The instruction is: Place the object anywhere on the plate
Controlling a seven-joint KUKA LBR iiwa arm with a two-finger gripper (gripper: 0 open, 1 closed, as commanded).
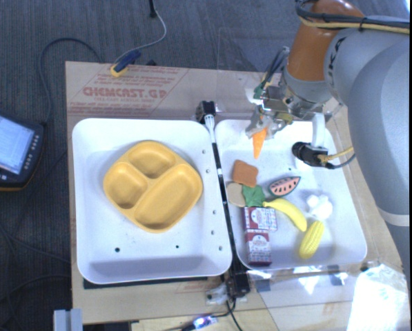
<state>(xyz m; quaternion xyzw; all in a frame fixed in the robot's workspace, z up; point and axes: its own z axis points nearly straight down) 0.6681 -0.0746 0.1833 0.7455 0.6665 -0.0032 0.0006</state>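
From above, my claw (266,121) is closed on a small orange toy carrot (259,142), hanging tip-down over the right white bin's (344,216) far end; the yellow three-compartment plastic plate (152,185) lies in the left white bin (95,254), well apart.

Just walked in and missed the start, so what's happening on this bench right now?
The arm's tool is raised over the back of the right bin with an orange carrot-like toy between its fingers. The yellow divided plate sits in the left bin, with nothing on it yet. Other toy foods lie in the right bin: a watermelon slice, a banana, a corn cob and a small carton.
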